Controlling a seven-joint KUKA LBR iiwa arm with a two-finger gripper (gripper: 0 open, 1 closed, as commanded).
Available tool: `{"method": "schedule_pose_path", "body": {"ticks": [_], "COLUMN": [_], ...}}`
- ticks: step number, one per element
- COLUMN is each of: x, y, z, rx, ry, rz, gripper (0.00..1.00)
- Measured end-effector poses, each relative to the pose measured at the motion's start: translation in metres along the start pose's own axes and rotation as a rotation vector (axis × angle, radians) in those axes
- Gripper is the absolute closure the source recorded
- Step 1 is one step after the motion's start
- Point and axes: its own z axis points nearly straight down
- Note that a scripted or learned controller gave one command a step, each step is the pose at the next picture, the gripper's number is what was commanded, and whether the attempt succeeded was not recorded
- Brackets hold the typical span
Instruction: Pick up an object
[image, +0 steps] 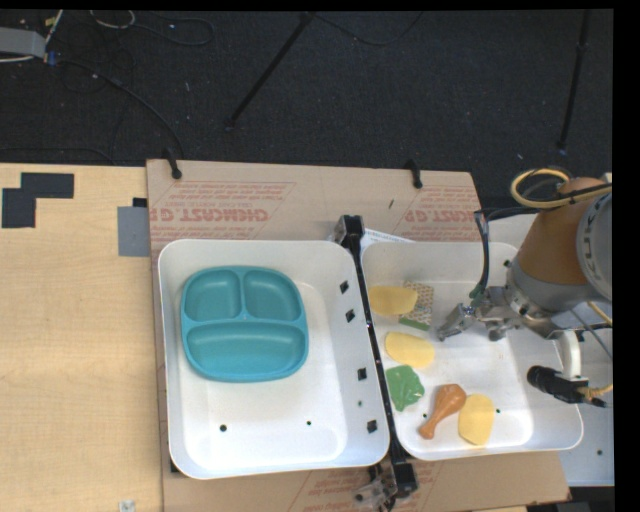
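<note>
The gripper is seen low in the right bin, reaching in from the right at a slant, with its tip near the upper middle of the bin floor. Whether its jaws are released or clenched cannot be told, since the tip is small and blurred against the white floor, and nothing can be made out between them. Several candidate objects lie to the left of and below the tip: a yellow piece near the top of the bin beside the divider, a second yellow piece just below it, a green piece against the divider, an orange drumstick-shaped toy and a third yellow piece touching or nearly touching it near the bottom. The two upper yellow pieces are nearest the tip and are probably the easiest targets. For a good grasp, one piece should be chosen that stands apart from its neighbours; the tool should be centred over it, lowered until the floor is nearly met, and closed across the narrow side. The drumstick and its yellow neighbour are best avoided, as both might be caught or nudged together. The left bin holds a teal divided plate, which is well apart from the work.
</note>
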Motion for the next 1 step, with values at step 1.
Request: {"method": "schedule_pose_path", "body": {"ticks": [1], "x": [-0.0009], "y": [0.0004], "z": [-0.0126], "rx": [-0.002], "ry": [0.0], "rz": [0.002], "gripper": [1.0]}}
